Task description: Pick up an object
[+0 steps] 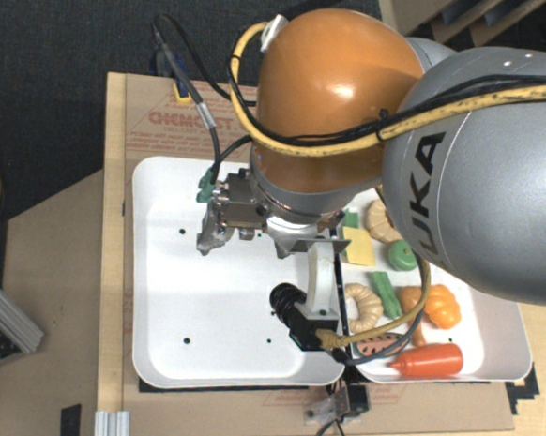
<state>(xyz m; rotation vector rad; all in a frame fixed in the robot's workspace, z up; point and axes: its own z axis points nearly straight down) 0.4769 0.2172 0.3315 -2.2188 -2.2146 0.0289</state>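
Overhead slanted view of the work area. A brown tabletop [115,247] carries two shallow white bins side by side. The grey arm [483,182], with its orange band [332,67], reaches in from the view's right and covers much of the far half of both bins.

The gripper [211,238] points down over the far part of the left bin [169,289], close above its white floor. Its state cannot be told from this angle, and the view does not show it holding any object. A small green piece [203,188] shows just beside the gripper's far edge; whether it lies in the bin or belongs to the tool cannot be told.

The objects to be picked, a set of toy foods, lie in the right bin [503,348], well apart from the gripper:
- A red-orange carrot [428,360] lies along the near rim.
- An orange fruit [441,306] sits just beyond the carrot.
- A green pod [385,292] lies beside a pale ring [369,306], toward the wall shared with the left bin.
- A round green piece [402,257], a yellow block [358,248] and a knobbly beige piece [381,221] lie farther back, partly hidden under the arm.

The visible floor of the left bin is plain white with a few small dark dots.
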